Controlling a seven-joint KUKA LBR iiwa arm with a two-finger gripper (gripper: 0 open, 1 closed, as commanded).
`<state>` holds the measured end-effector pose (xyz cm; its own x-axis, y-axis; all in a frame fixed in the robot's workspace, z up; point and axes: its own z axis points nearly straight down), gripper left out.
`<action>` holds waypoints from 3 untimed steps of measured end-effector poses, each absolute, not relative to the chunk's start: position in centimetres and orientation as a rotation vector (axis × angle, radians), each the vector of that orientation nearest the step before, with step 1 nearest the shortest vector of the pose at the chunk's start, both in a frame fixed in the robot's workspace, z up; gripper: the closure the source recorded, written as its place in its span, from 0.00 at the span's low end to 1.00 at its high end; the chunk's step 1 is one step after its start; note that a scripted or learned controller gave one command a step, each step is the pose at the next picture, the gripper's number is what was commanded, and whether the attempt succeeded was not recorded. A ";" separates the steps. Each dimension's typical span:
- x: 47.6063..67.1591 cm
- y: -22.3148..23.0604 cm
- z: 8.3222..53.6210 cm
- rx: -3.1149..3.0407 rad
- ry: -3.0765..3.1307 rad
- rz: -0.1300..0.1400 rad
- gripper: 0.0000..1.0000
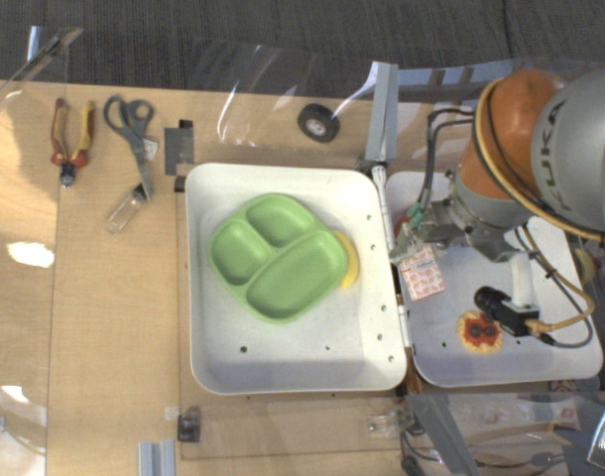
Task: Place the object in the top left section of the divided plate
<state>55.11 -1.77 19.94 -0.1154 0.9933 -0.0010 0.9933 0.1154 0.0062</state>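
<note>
Divided plate [279,257]: green, in the left bin [218,360], every section bare.
Gripper [414,234]: at the right bin's [570,365] left edge, just right of the plate's bin.
Fingers: too hidden to tell their spread or any hold.
Object: probably the patterned packet [422,273], lying just below the gripper, right of the plate.
Yellow thing [349,262]: tucked under the plate's right rim.

You are seeing grey arm [580,157] reaching in from right, orange band [506,132] showing above wrist; gripper [414,234] pointing down, sitting low at arm's left end; finger state hidden from you.
</note>
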 end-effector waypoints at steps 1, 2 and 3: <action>57.7 3.4 26.4 1.949 2.458 0.007 1.00; 64.4 8.9 29.3 1.670 2.655 0.005 1.00; 65.1 14.1 26.6 1.561 2.723 0.004 1.00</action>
